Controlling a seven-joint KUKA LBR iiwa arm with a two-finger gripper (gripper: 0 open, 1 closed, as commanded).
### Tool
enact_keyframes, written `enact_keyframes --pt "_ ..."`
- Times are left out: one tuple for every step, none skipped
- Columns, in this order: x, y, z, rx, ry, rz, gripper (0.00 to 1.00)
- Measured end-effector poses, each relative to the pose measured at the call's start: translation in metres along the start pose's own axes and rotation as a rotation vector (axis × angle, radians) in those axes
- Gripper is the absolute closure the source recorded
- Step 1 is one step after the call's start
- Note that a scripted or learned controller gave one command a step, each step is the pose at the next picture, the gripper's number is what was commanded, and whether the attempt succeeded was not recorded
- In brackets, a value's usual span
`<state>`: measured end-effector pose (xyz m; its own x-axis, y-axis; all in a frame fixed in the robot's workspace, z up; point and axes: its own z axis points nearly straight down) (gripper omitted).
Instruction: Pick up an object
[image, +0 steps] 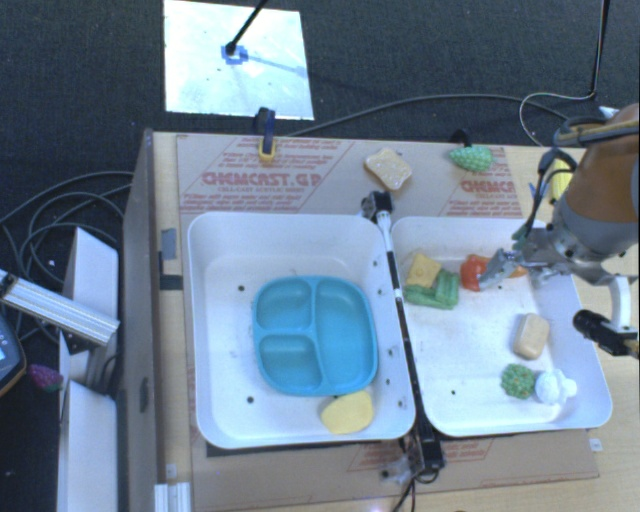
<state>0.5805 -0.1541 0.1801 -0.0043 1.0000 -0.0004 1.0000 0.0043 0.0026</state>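
My pincer (497, 268) hangs in the right bin (590, 385), upper right of frame, touching the orange piece (474, 269); whether it grips I cannot tell. Crowded by the green block (437, 291), the piece may slip sideways.

In the right bin (590, 400) the open white floor lies at the centre and toward 7 o'clock, wide enough for a pincer to pass. Obstacles ring it: a yellow block (424, 268) on a green block (437, 291) at 10 o'clock, a red piece (473, 270) just beside them, a beige piece (531, 335) at 3 o'clock, a green ball (518, 381) touching a white toy (553, 387) at 5 o'clock. In the left bin (215, 300) a blue divided plate (313, 334) fills the middle, a yellow piece (348, 412) at 6 o'clock; free floor runs along 9 to 12 o'clock.
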Motion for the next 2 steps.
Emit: enact_keyframes --pt "-0.008 0.072 0.024 0.0 -0.001 -0.001 0.0" --pt "0.012 0.056 0.089 -0.014 0.0 -0.001 0.0"
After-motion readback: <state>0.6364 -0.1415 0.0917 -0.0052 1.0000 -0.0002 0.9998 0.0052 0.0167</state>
